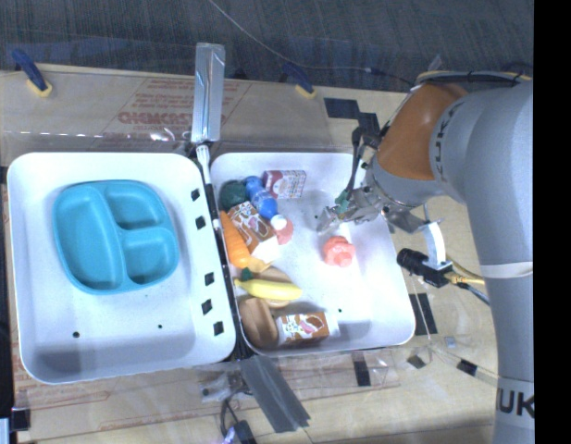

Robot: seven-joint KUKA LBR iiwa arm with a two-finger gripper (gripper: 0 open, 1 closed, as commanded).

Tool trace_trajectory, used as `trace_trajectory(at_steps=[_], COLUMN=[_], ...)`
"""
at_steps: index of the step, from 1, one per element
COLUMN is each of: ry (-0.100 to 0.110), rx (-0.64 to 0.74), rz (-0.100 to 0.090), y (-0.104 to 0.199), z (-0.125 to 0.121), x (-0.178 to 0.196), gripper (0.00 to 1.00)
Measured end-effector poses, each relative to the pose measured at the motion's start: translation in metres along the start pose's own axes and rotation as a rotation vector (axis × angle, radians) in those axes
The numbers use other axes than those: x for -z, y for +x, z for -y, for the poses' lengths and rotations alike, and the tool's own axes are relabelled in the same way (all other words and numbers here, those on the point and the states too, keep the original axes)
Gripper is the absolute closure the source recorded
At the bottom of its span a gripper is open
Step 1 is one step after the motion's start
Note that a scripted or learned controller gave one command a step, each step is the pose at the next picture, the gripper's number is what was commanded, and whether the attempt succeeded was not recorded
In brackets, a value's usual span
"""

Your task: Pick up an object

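The right bin (382, 317) holds a heap of toy food along its left side: a yellow banana (268, 289), an orange carrot (235, 244), a brown bottle (299, 326), a small carton (283, 183) and a blue piece (258, 191). A pink-red round toy (337, 250) lies apart, near the bin's middle right. My gripper (338, 213) hangs low over the bin just above and slightly left of that pink toy. Nothing shows between its fingers.
The left bin (44, 331) carries a blue divided tray (116, 233). A metal divider post (207, 91) stands at the back between the bins. My arm's orange band (411, 146) and grey body (489, 174) cover the right bin's right edge.
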State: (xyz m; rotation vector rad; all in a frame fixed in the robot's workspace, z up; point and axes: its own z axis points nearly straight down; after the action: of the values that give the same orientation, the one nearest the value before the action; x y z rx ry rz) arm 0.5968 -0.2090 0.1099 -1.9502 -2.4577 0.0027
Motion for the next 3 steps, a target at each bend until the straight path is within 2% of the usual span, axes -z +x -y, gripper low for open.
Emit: trace_trajectory(at_steps=[1, 2, 3], ry=[0.000, -0.001, -0.003], rx=[0.000, -0.041, -0.036], rz=[0.000, 0.001, 0.002], y=[0.000, 0.011, 0.010], z=[0.000, 0.050, 0.049], x=[0.000, -0.018, -0.007], gripper=[0.00, 0.00, 1.00])
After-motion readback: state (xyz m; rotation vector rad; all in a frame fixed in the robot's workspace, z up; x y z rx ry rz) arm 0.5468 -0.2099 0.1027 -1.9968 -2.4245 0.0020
